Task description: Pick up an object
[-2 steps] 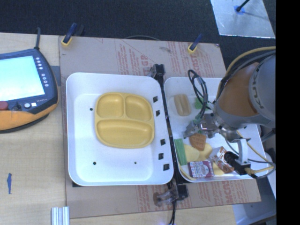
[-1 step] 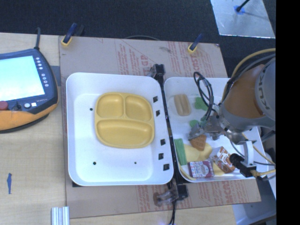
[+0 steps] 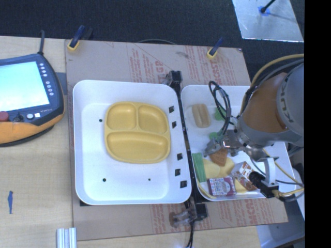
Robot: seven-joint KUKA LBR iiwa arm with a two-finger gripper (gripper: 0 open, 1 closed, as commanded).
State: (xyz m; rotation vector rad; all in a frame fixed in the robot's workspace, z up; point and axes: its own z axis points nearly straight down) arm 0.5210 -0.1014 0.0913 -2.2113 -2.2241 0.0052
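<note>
The claw (image 3: 223,148) is down in the right bin (image 3: 192,94), over the snacks. I cannot tell if it grips anything.

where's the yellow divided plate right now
The yellow divided plate lies in the left bin, roughly centred and slightly toward its far side, across the divider from the right bin where the arm works.

We see our 1 arm (image 3: 274,107) reaching in from the right, its orange band bulky above the wrist, bent down toward the near right. Our gripper (image 3: 220,148) hangs low at its left end, cables looping around the wrist.
</note>
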